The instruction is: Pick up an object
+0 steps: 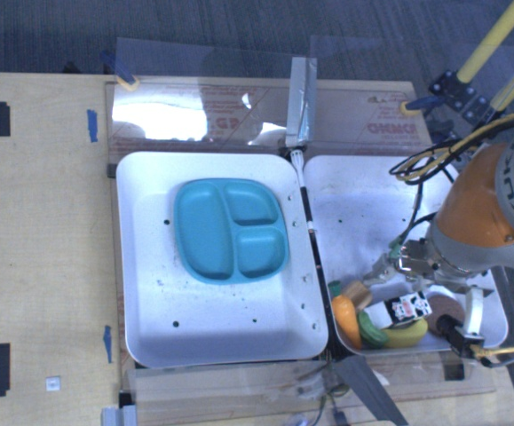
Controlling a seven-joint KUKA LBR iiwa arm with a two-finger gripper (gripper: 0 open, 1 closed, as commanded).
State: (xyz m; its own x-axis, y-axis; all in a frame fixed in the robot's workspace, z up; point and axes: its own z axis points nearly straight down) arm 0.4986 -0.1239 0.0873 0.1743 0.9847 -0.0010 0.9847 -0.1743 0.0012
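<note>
Camera view, claw grip unclear, above banana, orange fruit beside, blue tray apart.

Lighting was bright and even, apparently from overhead. Strong glare sat on the clear plastic panel behind the left bin, washing out a broad white patch there. The white bins were near overexposure, though specks on the left bin floor stayed legible. A soft shadow fell on the right bin beneath the arm. Focus was moderate overall; the clustered items in the right bin's near corner looked slightly soft, possibly from motion. Dark carpet at top was dim, low in detail.
</note>
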